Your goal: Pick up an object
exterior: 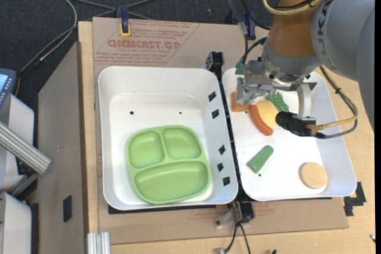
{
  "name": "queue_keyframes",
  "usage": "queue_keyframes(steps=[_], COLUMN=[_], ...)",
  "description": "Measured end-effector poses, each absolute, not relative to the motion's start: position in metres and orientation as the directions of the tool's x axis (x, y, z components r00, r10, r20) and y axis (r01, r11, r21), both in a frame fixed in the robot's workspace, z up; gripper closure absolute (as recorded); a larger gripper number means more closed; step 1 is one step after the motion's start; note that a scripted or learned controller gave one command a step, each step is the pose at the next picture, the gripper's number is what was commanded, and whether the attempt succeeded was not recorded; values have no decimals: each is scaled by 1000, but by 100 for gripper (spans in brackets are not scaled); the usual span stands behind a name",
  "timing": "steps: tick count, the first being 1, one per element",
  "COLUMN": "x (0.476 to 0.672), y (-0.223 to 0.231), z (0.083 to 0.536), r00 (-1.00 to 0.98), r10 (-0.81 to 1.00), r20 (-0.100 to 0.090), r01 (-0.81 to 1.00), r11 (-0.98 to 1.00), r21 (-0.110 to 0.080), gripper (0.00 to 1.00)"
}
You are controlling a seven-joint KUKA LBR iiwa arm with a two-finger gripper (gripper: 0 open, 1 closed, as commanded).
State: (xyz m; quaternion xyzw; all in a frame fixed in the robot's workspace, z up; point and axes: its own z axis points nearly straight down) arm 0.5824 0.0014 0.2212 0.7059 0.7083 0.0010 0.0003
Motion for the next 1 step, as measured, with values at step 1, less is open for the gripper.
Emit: queue_keyframes(steps=[1], x=[600], y=[61], z=[217], r00=[-4], r10=[1000], r20=[1], r01=[1000], r11=[4], r21=[2], gripper=[100])
